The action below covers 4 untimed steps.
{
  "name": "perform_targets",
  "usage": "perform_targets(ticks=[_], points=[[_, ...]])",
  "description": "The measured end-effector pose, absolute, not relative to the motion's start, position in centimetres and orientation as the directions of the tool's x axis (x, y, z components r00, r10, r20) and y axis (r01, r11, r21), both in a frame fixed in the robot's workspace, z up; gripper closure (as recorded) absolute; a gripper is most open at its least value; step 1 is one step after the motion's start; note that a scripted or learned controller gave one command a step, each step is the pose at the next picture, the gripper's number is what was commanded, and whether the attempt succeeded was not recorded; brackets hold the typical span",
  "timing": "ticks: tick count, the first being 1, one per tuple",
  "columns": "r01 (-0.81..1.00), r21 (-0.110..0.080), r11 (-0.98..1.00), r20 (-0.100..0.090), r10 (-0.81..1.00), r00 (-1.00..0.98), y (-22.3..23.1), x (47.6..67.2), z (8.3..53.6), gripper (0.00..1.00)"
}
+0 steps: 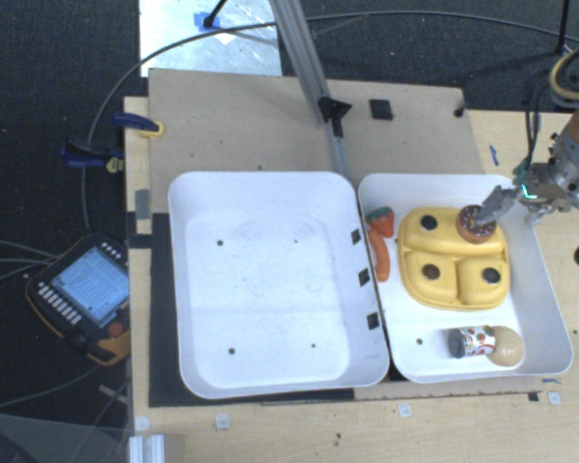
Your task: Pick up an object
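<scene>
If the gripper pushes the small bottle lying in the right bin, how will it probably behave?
The small bottle lies on its side and looks round, so it would probably roll. It seems light, so it may slide toward the right bin wall. Its smooth body might slip between fingers.

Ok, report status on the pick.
Pincer over right bin, beside donut on yellow tray. Nothing seen gripped. Carrot, bottle lie apart.

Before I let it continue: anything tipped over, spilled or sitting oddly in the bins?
The small bottle lies on its side near the right bin's front wall. The carrot rests against the divider side. Nothing is spilled or visibly damaged.
</scene>
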<state>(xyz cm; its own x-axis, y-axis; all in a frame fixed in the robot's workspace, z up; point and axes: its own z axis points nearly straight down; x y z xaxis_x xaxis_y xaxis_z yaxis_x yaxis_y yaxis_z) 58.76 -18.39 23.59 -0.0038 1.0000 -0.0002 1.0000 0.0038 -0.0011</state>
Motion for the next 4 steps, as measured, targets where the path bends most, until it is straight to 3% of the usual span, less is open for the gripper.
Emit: perform_targets(ticks=[1,3,4], points=[[1.0,0.001,0.004,-0.001,1.0,-0.004,-18.4,58.8,23.7,0.0],[1.0,-0.001,0.001,-0.001,1.0,-0.001,-19.4,58.0,13.6,0.0],[1.0,0.012,0.005,-0.004,1.0,-0.005,-19.4,58.4,13.2,0.0]])
